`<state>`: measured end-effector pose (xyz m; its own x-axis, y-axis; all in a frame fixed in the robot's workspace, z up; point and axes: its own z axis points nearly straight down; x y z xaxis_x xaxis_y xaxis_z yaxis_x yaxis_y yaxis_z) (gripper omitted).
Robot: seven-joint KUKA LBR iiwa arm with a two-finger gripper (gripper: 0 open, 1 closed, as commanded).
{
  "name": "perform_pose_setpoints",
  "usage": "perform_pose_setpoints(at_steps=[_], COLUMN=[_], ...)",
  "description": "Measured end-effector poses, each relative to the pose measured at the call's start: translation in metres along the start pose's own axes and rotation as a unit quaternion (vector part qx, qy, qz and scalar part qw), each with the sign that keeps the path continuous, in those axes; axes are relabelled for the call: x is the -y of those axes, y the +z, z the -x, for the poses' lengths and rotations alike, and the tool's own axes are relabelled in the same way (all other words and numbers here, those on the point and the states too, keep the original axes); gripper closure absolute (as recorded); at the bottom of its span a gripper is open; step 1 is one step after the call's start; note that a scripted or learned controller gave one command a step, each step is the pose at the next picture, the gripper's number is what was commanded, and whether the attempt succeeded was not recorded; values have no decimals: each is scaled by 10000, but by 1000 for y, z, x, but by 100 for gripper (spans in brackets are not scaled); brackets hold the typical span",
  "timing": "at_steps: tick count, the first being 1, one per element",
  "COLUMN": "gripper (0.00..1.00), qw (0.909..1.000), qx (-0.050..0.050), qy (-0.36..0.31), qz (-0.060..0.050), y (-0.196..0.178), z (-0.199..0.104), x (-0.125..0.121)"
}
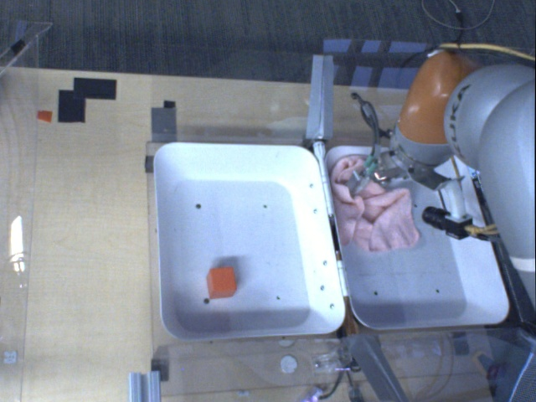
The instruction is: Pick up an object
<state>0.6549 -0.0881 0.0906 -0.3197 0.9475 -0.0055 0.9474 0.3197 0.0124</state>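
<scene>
A pale wooden table (92, 249) is carrying two shallow white bins side by side, with dark carpet running along the far edge and a few black markers and a small orange tag lying at far left. The left bin (243, 174) is holding a single orange block (222, 282) near its front-left corner, well apart from everything else. The right bin (435, 296) is holding a crumpled pink cloth (377, 216), which is lying against the bin's left wall in its rear half. The grey arm (494, 124), with its orange band (431, 95), is reaching in from the right and hanging over the rear of the right bin. The claw (371, 171) is sitting at the upper edge of the cloth, touching or just above its folds; whether it is apart, together or clamped on fabric cannot be told from this slant. Judged as material, the cloth is looking light, soft and limp, so it is likely to drape and stretch rather than lift as one body. A raised ridge or bunched fold near the middle is offering the surest hold, since a pinch on a thin flat edge is liable to slip out. The block, by contrast, is appearing stiff and light, and its flat sides are suiting a squeeze across opposite faces
</scene>
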Motion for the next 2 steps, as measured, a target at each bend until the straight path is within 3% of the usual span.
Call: perform_pose_setpoints(at_steps=[1, 2], gripper=[0, 0], qw=[9987, 9986], qx=[-8, -6], qy=[517, 519], qz=[-11, -16], y=[-97, -8], z=[-40, -12], x=[-32, 57])
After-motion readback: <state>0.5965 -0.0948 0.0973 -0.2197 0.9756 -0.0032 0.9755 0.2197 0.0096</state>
